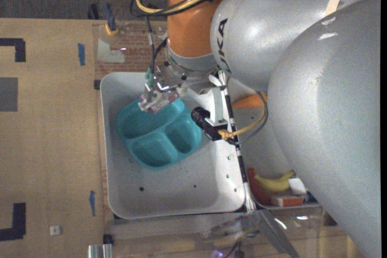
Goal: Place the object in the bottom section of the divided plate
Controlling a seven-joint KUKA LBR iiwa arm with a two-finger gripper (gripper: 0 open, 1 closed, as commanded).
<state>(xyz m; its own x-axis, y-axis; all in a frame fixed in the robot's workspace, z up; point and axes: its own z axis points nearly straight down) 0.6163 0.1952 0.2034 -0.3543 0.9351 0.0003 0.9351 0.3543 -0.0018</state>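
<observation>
The end effector (158,95) hangs over the upper rim of the teal divided plate (158,134), which sits in a white bin (175,193) on the table (48,130). A small pinkish object (156,104) appears pinched between its narrowly set fingers, just above the plate's rim.

Grey arm (290,69) from the right, orange-banded wrist (193,9) bent downward, claw (156,99) low and leftward.

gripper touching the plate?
Cannot tell. In the camera view the gripper overlaps the teal plate's upper rim, hiding any contact or gap.
</observation>
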